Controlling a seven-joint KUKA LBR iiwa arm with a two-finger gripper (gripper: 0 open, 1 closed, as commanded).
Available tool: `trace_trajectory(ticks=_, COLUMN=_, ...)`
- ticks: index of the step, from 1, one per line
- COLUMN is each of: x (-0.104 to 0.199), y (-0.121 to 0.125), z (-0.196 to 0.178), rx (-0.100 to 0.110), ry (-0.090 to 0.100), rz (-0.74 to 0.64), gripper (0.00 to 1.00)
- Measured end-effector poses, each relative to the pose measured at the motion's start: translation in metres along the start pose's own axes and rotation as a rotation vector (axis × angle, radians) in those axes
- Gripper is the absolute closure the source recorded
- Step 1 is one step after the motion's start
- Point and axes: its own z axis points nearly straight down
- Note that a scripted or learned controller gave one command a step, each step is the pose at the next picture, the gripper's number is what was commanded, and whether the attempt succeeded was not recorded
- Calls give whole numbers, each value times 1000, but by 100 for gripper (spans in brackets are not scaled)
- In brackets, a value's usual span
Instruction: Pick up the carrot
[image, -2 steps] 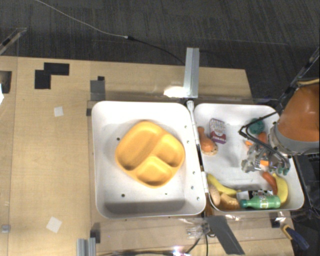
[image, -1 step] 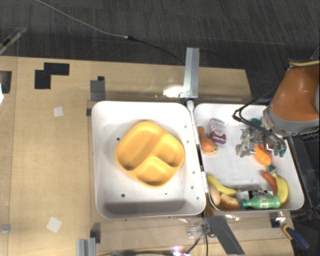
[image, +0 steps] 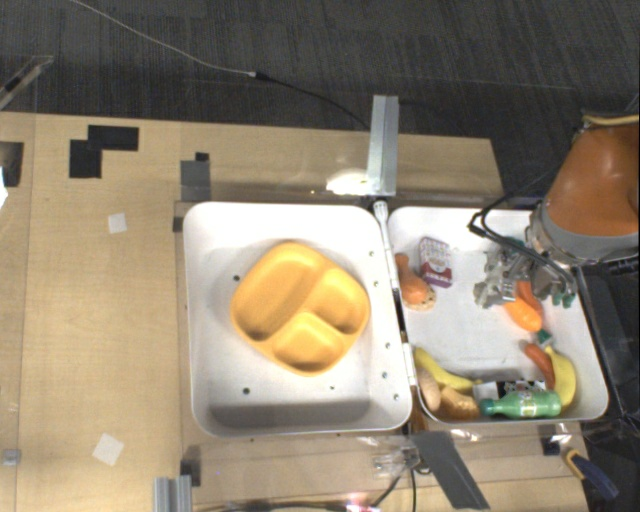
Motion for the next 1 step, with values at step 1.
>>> trace_trajectory(ticks=1, x=65, y=-49, z=66, rx=-1, ry=5, rz=-480, gripper=100)
